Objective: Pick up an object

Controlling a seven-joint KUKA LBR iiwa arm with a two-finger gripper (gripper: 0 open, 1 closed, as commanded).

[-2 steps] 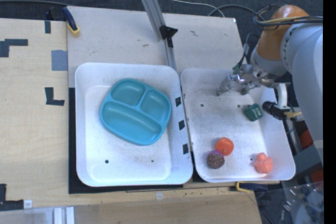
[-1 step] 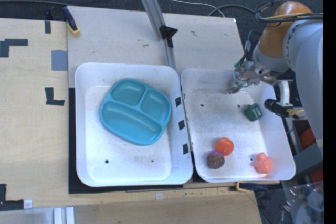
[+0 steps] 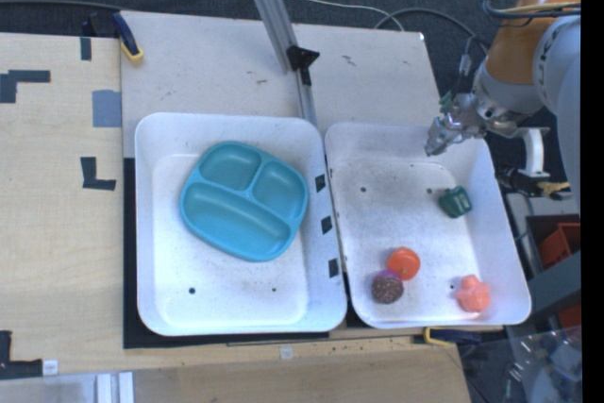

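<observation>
- Pincer [image 3: 440, 142] at upper right of frame, over right bin [image 3: 500, 231] top rim; spread or pressed, cannot tell.
- Green object [image 3: 455, 201] just below; orange ball [image 3: 404, 262], dark ball [image 3: 387, 288], pink toy [image 3: 473, 293] lower right.
- Blue divided plate [image 3: 243, 200] in left bin [image 3: 151, 231].

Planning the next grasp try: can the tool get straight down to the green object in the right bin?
Probably yes. The tool hovers at the right bin's back edge, and the green object lies apart from the other items with nothing over it.
</observation>
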